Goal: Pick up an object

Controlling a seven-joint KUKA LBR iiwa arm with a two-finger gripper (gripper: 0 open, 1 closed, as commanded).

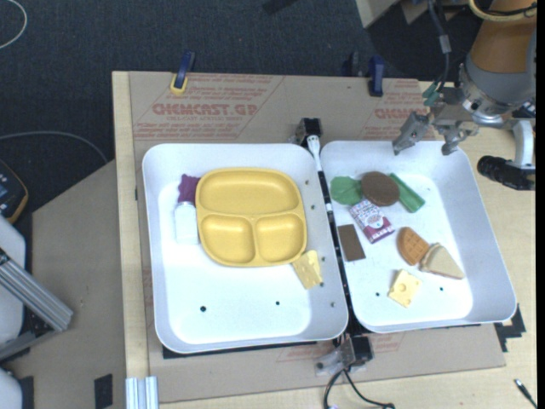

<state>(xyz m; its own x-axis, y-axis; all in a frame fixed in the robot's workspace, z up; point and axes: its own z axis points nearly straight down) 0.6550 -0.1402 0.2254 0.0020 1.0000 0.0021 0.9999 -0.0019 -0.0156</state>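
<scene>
Two bins before me, gripper (430,135) with fingers spread, nothing between them, above the right bin's (485,228) far rim, brown disc (380,188) nearby.

Dark carpet (102,24) is covering the floor across the upper left and centre of the frame. A brown board (255,100) with red lettering is lying mid-frame as the bench top, with a yellow clamp (180,79) and a blue clamp (375,77) gripping its top edge. A thin white cable (17,20) is looping at far upper left. A metal rail (34,292) is slanting across the lower left corner.
</scene>
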